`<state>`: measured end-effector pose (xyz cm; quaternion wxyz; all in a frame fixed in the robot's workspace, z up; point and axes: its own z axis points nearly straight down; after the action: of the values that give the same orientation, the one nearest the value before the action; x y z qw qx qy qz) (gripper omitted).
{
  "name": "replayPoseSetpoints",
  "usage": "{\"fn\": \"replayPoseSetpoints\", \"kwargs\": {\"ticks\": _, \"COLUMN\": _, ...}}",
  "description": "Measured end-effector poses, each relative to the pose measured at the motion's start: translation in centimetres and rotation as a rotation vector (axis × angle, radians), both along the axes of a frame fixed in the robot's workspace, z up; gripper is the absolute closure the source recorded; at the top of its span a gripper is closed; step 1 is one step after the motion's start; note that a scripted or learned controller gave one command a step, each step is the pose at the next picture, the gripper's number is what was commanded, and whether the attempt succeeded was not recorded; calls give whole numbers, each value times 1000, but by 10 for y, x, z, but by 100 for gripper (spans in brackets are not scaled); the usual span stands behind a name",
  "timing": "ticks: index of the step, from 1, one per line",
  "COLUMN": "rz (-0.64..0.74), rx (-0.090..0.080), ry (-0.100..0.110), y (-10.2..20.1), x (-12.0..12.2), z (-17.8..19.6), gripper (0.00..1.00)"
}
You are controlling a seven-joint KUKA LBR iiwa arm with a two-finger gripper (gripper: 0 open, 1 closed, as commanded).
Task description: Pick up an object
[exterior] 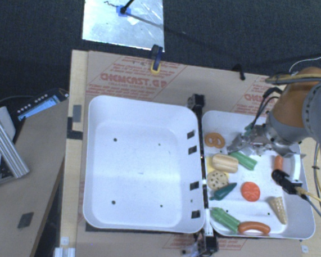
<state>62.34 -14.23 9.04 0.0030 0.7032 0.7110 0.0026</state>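
Note:
My gripper [242, 143] hangs low over the back part of the right bin [304, 223], reaching in from the right. Just under and in front of it lies a green vegetable [244, 160], touching a tan bread roll [225, 163]. An orange pretzel [214, 140] lies to the gripper's left. Nothing can be seen held in the gripper.
The right bin also holds a cookie [217, 179], a teal pepper [226, 189], a red tomato [250, 191], an ice cream cone [278, 209], a green cucumber [224, 218], a sausage [254, 227] and a small red piece [278, 162]. The left bin [96, 147] adjoins it.

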Motion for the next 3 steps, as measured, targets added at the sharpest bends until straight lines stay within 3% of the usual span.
{"fn": "replayPoseSetpoints", "kwargs": {"ticks": 1, "rz": -5, "rx": 1, "ry": 4, "y": -2, "x": -4, "z": 14, "gripper": 100}}
{"fn": "replayPoseSetpoints", "kwargs": {"ticks": 2, "rz": -2, "rx": 1, "ry": 5, "y": 47, "x": 13, "z": -6, "gripper": 100}}
{"fn": "replayPoseSetpoints", "kwargs": {"ticks": 3, "rz": -11, "rx": 2, "ry": 13, "y": 49, "x": -65, "z": -2, "gripper": 100}}
